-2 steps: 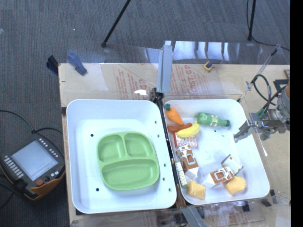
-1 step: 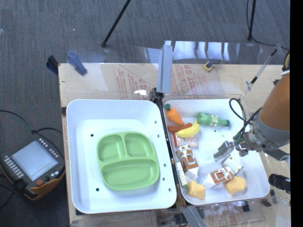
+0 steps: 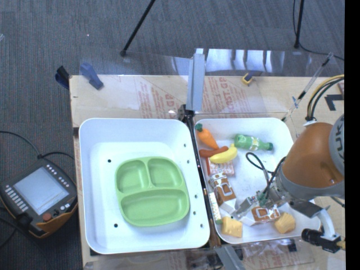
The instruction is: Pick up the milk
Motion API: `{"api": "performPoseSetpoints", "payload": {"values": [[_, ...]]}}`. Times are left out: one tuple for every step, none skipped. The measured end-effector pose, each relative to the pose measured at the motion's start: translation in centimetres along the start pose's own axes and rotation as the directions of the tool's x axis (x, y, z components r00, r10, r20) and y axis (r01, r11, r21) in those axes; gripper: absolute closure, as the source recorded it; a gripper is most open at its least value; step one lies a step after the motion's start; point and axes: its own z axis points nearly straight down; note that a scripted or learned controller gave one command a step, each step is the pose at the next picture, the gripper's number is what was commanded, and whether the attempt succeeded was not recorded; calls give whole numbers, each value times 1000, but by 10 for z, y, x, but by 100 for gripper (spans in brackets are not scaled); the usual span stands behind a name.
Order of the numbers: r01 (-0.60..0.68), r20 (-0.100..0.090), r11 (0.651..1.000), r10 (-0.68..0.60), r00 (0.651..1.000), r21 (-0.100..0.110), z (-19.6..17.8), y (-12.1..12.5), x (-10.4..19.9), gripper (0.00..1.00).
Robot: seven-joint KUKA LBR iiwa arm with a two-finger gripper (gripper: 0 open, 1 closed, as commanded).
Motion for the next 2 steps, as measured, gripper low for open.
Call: {"api": "performPoseSetpoints", "payload": {"values": [[-8, 2, 1000, 8, 1000, -4, -11, 1, -3, 100], [-213, 4, 977, 213, 977, -11, -65, 8, 16, 100]]}}
